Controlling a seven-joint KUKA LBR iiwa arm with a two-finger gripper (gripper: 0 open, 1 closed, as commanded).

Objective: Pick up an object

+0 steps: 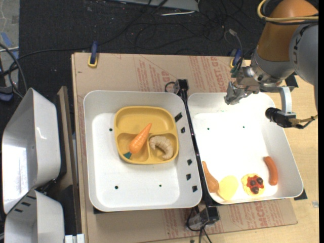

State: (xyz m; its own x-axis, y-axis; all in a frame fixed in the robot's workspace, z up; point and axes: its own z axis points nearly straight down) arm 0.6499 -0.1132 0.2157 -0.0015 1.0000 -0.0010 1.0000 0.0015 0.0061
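camera view from above: the left bin (pixel 98 151) holds a yellow plate (pixel 126 119) at its centre, divided so a carrot (pixel 140 138) and a shrimp (pixel 162 147) sit in separate sections. the right bin (pixel 243 140) keeps its items along the 6 o'clock edge: a drumstick (pixel 210 177), a yellow disc (pixel 228 186), a small pizza (pixel 252 184) and a sausage (pixel 272 170). the gripper (pixel 236 93) hangs over that bin's 12 o'clock rim, well apart from all of them, holding nothing; open or closed, i cannot tell.

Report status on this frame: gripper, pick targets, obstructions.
Gripper over right bin's far rim, nothing visibly held. Sausage, pizza piece, yellow disc along near edge, untouched. Carrot on yellow plate, left bin.
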